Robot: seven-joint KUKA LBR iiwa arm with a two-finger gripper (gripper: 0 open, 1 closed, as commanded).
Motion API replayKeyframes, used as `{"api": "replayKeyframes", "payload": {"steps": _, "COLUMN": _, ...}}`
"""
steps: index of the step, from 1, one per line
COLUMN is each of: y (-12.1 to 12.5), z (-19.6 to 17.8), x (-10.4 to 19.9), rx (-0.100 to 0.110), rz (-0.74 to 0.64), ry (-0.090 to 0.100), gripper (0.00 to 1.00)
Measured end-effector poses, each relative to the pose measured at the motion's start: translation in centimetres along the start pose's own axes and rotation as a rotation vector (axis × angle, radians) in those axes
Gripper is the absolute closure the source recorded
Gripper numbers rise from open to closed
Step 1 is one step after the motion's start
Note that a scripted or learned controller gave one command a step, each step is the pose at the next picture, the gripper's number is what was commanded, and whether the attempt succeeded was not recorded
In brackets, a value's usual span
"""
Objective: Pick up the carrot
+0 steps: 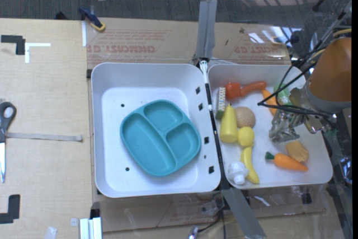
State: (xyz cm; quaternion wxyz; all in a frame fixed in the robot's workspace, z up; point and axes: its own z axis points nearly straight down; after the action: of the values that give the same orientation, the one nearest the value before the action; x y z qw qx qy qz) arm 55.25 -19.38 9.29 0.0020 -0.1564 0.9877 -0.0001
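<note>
Right bin [319,179], near edge: the carrot [286,162] lies flat, green tip pointing left, a tan piece [297,150] touching its far side. Just beyond, the gripper [283,130] hangs over the bin floor, holding nothing; whether its jaws stand wide or narrow cannot be told. Risk: a descent here would probably land short of the carrot or catch the tan piece instead. Farther back, a second carrot-like toy [244,89] could draw a wrong pick. Left bin: a blue plate [160,137].
</note>
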Motion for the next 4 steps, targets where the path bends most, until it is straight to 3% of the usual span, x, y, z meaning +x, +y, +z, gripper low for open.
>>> {"api": "replayKeyframes", "payload": {"steps": 1, "y": 0.0, "z": 0.0, "x": 0.0, "rx": 0.0, "rz": 0.0, "ry": 0.0, "gripper": 0.0}}
{"api": "replayKeyframes", "payload": {"steps": 2, "y": -4.7, "z": -0.1, "x": -5.7, "rx": 0.002, "rz": 0.257, "ry": -0.005, "gripper": 0.0}}
{"api": "replayKeyframes", "payload": {"steps": 3, "y": -4.6, "z": -1.2, "x": -6.0, "rx": 0.002, "rz": 0.257, "ry": -0.01, "gripper": 1.0}}
{"api": "replayKeyframes", "payload": {"steps": 4, "y": -4.6, "z": -1.2, "x": -6.0, "rx": 0.002, "rz": 0.257, "ry": -0.01, "gripper": 0.0}}
